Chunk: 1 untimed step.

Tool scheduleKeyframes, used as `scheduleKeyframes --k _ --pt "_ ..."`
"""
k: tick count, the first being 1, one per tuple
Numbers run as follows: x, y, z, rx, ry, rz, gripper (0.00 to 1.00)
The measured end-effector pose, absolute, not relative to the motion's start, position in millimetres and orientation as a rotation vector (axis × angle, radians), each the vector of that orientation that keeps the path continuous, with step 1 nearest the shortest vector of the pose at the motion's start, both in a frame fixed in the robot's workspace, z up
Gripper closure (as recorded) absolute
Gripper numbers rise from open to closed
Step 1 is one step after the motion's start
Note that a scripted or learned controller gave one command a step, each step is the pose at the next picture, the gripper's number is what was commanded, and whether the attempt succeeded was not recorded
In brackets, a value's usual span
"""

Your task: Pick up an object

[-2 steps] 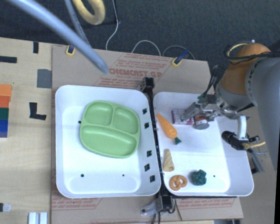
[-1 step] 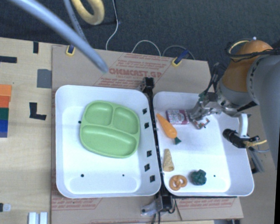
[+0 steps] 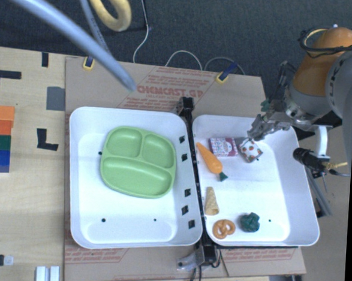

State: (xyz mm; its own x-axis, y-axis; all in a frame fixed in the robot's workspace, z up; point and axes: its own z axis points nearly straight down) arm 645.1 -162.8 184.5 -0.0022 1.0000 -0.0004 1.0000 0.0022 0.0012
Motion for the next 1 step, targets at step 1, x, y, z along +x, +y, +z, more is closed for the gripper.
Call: scheduleKeyframes --k 1 --pt "650.4 -165.9 246.6 2.216 2.221 0.004 1.00"
